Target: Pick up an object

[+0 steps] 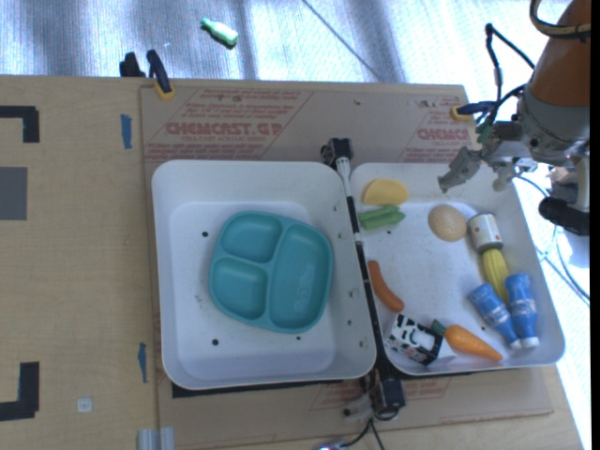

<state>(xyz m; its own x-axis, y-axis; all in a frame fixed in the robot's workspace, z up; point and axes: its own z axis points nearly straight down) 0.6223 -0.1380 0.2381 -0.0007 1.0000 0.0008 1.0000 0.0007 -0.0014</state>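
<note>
My gripper [480, 178] hangs over the far edge of the right bin [427, 261], open, with nothing between its fingers [458, 171]. Just below it lie a beige egg-shaped piece [448, 222] and a corn cob [489, 247]. Further left along the far side are a yellow piece [385, 192] and a green pod [380, 217]. An orange chili [384, 286] lies by the bin's left wall. A black-and-white toy [415, 337] and a carrot [472, 342] sit at the near edge, and two blue bottles [506, 311] lie at the right.
The left bin [178, 214] holds a teal divided plate [272, 270]. A black clamp [337, 150] sits where the two bins meet at the far side. Cables [502, 54] hang by the arm at the top right.
</note>
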